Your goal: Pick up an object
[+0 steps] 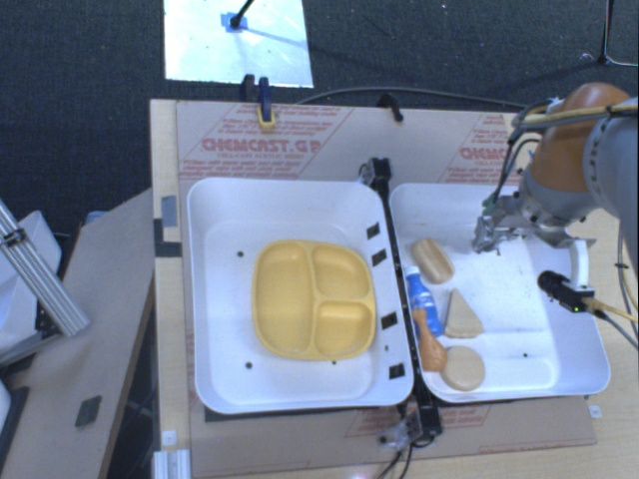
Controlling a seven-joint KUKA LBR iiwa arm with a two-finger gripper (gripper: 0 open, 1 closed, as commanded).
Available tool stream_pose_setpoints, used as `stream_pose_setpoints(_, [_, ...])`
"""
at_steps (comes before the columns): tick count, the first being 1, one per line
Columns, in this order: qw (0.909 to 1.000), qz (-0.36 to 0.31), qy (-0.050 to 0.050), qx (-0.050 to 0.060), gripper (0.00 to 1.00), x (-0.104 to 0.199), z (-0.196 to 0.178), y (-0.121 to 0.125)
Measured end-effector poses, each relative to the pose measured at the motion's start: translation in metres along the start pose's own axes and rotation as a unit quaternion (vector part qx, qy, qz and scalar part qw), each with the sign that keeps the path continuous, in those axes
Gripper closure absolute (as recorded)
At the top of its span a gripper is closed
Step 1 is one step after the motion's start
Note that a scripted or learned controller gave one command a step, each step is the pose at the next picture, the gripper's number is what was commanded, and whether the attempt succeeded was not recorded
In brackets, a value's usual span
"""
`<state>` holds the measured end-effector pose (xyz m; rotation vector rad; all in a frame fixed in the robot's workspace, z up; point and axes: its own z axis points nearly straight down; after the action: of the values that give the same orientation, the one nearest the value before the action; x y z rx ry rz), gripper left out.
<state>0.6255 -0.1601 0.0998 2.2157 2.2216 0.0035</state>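
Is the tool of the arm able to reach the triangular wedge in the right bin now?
Probably yes. The tool hangs over the right bin, and the triangular wedge lies uncovered, though the round piece and the blue tube lie close beside it.

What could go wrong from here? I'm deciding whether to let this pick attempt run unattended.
The bread roll, blue tube, wedge and round piece crowd the right bin's left wall, so a grasp may hit the wall or nudge neighbours. The gripper sits beside the roll, not over it, and could close on nothing.
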Motion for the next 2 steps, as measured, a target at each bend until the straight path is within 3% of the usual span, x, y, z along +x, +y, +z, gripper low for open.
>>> stream_pose_setpoints(2, [1.0000, 0.000, 0.000, 0.001, 1.00, -0.007, -0.102, 0.000])
